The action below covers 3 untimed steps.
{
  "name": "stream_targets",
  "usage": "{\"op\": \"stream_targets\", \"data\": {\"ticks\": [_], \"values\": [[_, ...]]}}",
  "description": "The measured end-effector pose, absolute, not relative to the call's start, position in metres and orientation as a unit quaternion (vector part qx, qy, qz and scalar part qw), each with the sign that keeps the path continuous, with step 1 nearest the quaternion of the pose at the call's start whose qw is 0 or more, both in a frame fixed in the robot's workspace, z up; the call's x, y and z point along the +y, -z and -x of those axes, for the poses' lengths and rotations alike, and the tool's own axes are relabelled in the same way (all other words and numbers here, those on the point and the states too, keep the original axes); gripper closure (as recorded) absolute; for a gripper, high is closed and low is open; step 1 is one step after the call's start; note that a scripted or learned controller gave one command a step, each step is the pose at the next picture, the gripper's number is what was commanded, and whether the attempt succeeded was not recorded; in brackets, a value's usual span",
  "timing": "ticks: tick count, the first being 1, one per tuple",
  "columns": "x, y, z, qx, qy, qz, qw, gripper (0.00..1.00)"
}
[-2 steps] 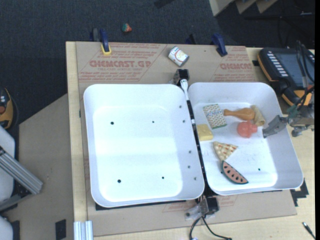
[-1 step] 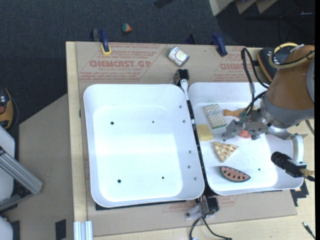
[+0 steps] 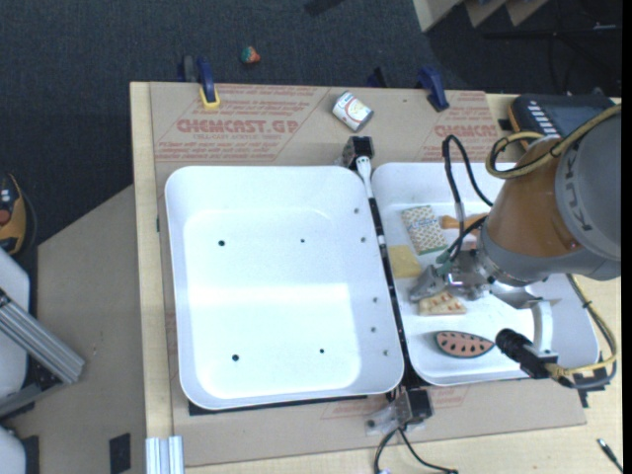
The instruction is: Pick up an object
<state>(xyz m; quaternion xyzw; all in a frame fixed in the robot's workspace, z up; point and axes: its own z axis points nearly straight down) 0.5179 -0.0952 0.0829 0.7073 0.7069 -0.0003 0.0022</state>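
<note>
Over the right bin (image 3: 583,349), gripper (image 3: 432,286) among objects, grip state seemingly untellable.

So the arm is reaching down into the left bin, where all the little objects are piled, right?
Not quite. The camera view shows the arm reaching down into the right bin, where the little objects lie, such as the patterned card and the brown oval piece. The rest stands.
</note>
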Motion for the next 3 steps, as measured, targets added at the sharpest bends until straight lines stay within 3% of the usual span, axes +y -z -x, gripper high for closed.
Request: {"op": "stream_targets", "data": {"ticks": [1, 2, 3], "values": [[-0.095, -0.095, -0.518, 0.706, -0.0005, -0.708, 0.001, 1.0], [-0.027, -0.191, -0.578, 0.711, -0.0057, -0.704, 0.005, 1.0], [0.045, -0.185, -0.667, 0.71, -0.004, -0.704, 0.003, 1.0]]}}
